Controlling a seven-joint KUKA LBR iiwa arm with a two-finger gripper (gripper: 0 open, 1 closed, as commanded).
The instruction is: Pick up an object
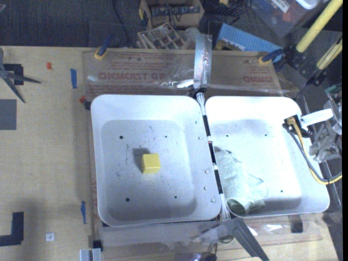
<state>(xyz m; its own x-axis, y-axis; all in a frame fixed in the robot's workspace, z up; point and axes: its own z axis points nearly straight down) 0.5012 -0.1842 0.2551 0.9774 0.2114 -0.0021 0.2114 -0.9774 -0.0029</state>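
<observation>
The yellow block (151,163) lies on the floor of the left bin (109,113), near its middle, apart from every wall. The right bin (255,113) holds a crumpled cloth (237,175) against its left wall, reaching the near corner. The gripper (325,137) stands at the right bin's far right edge, well apart from the block; jaw state cannot be told.

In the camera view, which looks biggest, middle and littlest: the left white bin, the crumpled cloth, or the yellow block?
Largest to smallest as they look:
1. Left white bin, by far the biggest.
2. Crumpled cloth, lying in the right bin.
3. Yellow block, the littlest, sitting in the left bin.
</observation>
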